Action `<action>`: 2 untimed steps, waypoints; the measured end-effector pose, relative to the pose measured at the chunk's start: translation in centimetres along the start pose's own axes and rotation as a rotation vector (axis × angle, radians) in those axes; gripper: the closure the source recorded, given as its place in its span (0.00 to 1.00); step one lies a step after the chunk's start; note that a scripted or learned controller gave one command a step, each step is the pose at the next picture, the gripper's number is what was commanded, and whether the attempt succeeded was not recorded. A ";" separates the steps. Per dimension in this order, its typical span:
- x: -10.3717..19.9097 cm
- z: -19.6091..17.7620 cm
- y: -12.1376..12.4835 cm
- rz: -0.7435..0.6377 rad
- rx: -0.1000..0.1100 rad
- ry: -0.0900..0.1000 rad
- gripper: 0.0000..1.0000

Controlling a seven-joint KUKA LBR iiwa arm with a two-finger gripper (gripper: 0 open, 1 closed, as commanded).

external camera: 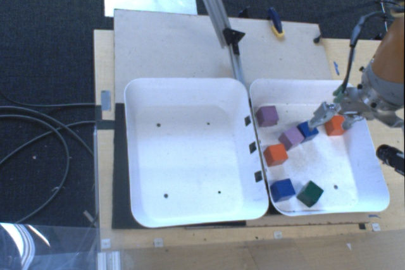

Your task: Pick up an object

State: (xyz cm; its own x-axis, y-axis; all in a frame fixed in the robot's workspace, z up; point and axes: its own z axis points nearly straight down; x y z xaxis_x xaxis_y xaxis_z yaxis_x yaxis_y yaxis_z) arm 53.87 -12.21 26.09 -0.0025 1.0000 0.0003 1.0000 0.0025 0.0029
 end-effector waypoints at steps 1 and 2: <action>10.2 -2.9 -1.9 -0.012 -0.002 0.003 0.00; 11.1 7.5 6.7 -0.005 0.004 -0.001 0.00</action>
State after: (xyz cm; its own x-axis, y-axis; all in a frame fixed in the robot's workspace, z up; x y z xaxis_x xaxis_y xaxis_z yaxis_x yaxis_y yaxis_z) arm 60.57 -1.13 18.56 -0.0076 1.0000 -0.0007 1.0000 0.0076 -0.0010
